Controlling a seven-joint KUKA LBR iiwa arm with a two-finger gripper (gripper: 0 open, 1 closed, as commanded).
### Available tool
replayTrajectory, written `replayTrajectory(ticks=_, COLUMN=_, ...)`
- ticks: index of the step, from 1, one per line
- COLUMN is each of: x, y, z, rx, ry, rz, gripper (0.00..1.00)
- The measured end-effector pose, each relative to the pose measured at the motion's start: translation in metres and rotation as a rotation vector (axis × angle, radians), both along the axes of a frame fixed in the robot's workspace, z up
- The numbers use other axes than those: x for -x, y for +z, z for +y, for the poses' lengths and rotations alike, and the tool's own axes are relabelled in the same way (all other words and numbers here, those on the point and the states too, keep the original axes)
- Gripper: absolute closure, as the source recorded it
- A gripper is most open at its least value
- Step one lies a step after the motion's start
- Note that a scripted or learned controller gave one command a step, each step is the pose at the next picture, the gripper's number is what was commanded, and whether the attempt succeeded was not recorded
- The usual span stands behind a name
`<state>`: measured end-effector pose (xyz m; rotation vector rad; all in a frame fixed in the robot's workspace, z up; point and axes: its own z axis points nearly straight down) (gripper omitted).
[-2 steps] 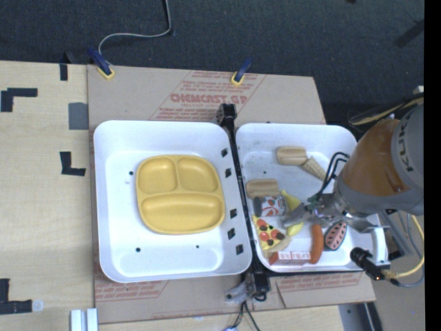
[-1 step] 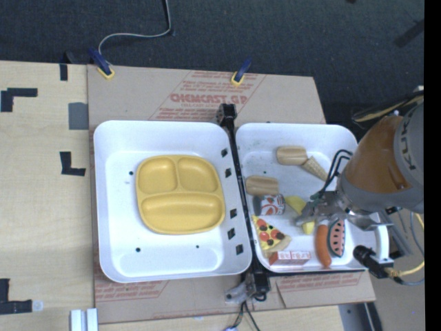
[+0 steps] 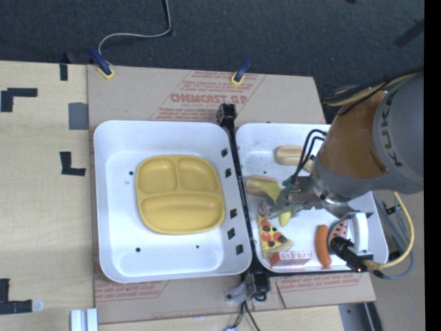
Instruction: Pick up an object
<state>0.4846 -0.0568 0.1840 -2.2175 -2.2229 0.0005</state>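
The gripper (image 3: 281, 204) hung low in the right bin (image 3: 256, 135), just above the pizza slice (image 3: 273, 238) and beside a tan roll (image 3: 260, 185). Finger state: cannot tell. Probably reaching; next, closing on something and lifting.

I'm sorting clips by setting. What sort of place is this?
Probably a robot lab's test bench: two white bins taped-and-clamped on cardboard, toy food like a pizza slice and hot dog, and a KUKA arm reaching in.
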Motion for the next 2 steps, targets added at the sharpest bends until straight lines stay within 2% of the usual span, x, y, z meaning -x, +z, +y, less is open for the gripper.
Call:
replayTrajectory(ticks=1, x=0.001, y=0.045, z=0.049, rx=0.001, ry=0.000, rz=-0.001, gripper=1.00)
replayTrajectory(ticks=2, x=0.001, y=0.050, z=0.107, rx=0.001, ry=0.000, rz=0.001, gripper=1.00)
